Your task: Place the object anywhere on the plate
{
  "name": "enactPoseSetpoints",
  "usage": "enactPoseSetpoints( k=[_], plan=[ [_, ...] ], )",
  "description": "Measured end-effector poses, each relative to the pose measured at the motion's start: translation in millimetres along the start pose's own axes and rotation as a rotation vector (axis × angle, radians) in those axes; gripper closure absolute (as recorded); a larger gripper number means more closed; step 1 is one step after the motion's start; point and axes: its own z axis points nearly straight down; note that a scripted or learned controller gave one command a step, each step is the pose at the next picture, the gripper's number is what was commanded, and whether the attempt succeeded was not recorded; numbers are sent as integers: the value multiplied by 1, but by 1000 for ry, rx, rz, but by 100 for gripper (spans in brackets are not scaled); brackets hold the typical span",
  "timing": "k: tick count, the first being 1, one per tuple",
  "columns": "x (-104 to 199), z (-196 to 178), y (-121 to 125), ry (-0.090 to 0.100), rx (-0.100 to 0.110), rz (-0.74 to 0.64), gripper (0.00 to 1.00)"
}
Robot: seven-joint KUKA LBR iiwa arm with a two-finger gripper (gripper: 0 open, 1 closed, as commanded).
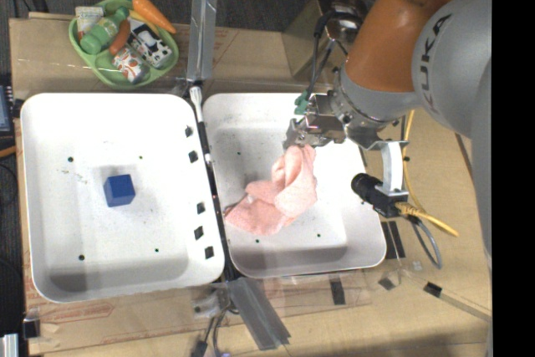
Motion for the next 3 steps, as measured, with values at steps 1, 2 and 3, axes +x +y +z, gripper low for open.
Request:
enactPoseSetpoints(
  k=[1,2,3],
  plan=[
    [2,54,1,-1,1,-7,100],
    [51,62,-8,-1,1,-411,100],
    [105,56,-10,-2,0,-814,100]
  ],
)
